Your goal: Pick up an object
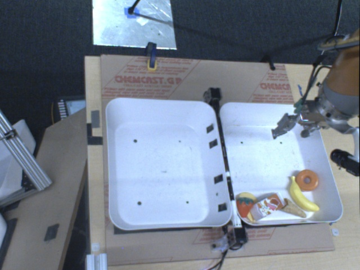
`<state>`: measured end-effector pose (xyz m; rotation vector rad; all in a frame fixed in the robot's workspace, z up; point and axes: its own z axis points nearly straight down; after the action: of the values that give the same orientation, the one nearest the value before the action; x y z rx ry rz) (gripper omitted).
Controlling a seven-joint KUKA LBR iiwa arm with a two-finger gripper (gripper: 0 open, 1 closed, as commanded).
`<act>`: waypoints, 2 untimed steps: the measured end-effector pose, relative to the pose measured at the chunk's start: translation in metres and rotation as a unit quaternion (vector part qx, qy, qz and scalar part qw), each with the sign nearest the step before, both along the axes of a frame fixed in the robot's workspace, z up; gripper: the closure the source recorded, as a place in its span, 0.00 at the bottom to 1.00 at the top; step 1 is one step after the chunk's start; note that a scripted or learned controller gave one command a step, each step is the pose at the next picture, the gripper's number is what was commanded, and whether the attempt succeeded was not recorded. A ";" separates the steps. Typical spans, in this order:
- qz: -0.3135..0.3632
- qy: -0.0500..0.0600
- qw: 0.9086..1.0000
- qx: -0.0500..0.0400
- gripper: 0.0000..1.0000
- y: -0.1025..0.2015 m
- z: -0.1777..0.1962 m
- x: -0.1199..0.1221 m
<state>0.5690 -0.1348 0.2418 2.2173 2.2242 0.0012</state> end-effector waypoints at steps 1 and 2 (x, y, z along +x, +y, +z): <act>0.003 -0.010 1.000 -0.001 0.00 0.031 0.196 -0.031; 0.005 -0.007 1.000 0.001 0.00 0.111 0.285 -0.037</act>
<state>0.5319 -0.0236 0.5269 2.2004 2.2292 0.0182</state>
